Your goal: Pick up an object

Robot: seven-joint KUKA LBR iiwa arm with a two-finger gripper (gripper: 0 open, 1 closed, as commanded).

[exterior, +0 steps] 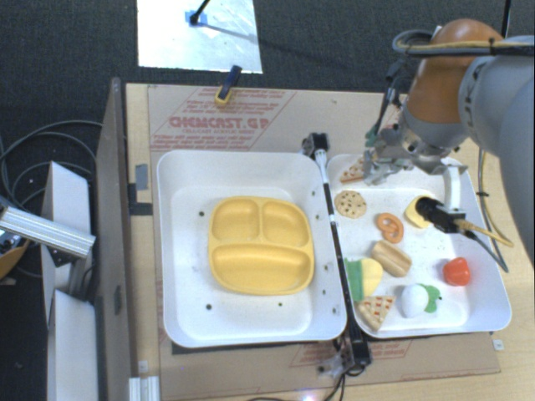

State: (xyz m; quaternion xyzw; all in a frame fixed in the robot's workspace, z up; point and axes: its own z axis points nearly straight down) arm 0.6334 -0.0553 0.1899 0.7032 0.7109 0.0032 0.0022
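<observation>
Grey arm (501,90), orange band (447,69)

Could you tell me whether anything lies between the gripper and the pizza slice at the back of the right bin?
Nothing visible does. The gripper hangs right over the pizza slice in the right bin's far left corner; the cookie and pretzel lie nearer the camera, off that path.

My arm (493,82) comes in from three o'clock, grey, with the orange band (447,65) bulging above my wrist near one o'clock. My wrist bends down toward the bench, and my gripper (380,170) hangs low, pointing toward about eight o'clock from the band.
</observation>
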